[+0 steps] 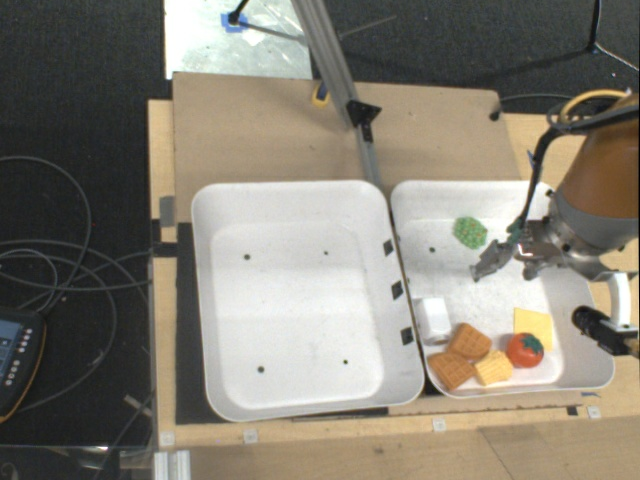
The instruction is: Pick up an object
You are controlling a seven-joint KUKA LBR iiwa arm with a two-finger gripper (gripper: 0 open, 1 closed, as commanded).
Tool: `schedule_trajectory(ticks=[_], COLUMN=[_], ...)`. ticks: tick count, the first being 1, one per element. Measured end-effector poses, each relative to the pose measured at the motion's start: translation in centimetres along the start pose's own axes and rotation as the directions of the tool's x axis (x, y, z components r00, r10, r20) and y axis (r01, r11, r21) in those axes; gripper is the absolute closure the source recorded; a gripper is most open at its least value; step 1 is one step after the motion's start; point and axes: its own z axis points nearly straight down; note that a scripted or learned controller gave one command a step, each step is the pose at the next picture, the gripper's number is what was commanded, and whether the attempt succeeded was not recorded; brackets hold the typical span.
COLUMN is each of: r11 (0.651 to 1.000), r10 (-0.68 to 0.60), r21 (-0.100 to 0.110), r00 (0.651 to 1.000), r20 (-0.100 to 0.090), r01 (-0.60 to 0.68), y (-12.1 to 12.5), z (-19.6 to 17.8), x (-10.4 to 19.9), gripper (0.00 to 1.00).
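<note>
From above, the gripper is hanging over the right bin, its fingers spread open and gripping nothing. A green object is lying just up and left of the fingertips. Below them, along the bin's near edge, a white block, two waffle pieces, a yellow cracker, a tomato and a cheese slice are sitting clustered. The left bin is lying well left of the fingers.
</note>
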Motion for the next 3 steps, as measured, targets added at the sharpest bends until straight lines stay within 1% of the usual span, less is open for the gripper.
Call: schedule_trajectory(ticks=[1,2,3], r11=[1.0,1.0,1.0], r10=[0.0,0.0,-0.004], r21=[0.002,-0.005,-0.009], r00=[1.0,1.0,1.0], r20=[-0.001,0.0,0.002], r01=[0.0,0.0,0.004], y=[-0.6,-0.4,-1.0], z=[6.1,4.7,0.0], x=[0.3,0.2,0.5], gripper=[0.0,1.0,1.0])
